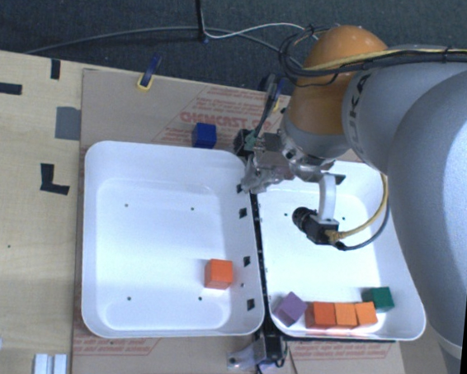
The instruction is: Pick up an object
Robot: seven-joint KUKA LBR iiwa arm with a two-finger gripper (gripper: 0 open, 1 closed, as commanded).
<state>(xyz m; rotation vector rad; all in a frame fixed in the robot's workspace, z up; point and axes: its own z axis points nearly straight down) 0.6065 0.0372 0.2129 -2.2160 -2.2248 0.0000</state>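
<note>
Whether the gripper (259, 176) stands wide or narrow cannot be told; its metal tip is a small dark tangle over the far end of the seam where the two bins meet, and nothing can be seen gripped in it. Above it rise the orange band (333, 64) and the bulky grey arm (427, 161), which covers much of the right bin (406, 321).

The nearest loose thing, an orange cube (219, 273), lies well apart from the gripper, toward the near side of the left bin (96, 234). In the right bin's near corner a purple block (289, 308) sits just beside a row of orange blocks (341, 315), with a green block (380, 299) at the row's far end. A blue cube (205, 135) rests on the cardboard (167, 104) beyond the left bin's far rim.
</note>
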